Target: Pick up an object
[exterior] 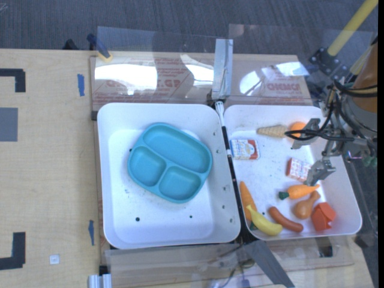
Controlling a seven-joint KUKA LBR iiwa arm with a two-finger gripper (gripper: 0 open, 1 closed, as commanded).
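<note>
Two shallow white bins sit side by side on the table [42,179], the left bin [114,221] and the right bin [348,221] meeting along a dark seam. A blue divided plate [170,161] with three compartments lies tilted in the middle of the left bin. Toy food is scattered through the right bin. An ice cream cone [273,131] lies on its side near the far wall, with an orange piece [297,126] just beside its wide end. A small milk carton [244,149] lies flat close to the seam. A red and white packet [297,168] sits nearer the bin's middle. Below it is a small carrot [298,191] with a green top, and a brown pear [305,206] lies just beside that. A red block [323,216] rests near the bin's right front corner. Along the front wall a yellow banana [264,223] and a reddish sausage [285,219] lie touching each other, and a longer orange carrot [246,196] slants down toward the banana. The arm comes in from the right, and its end effector [319,171] hangs over the right side of the right bin, just beside the packet and above the small carrot. How the end effector's grasping parts stand cannot be made out from this angle, and nothing can be seen gripped in it. Clear panels stand behind both bins.
</note>
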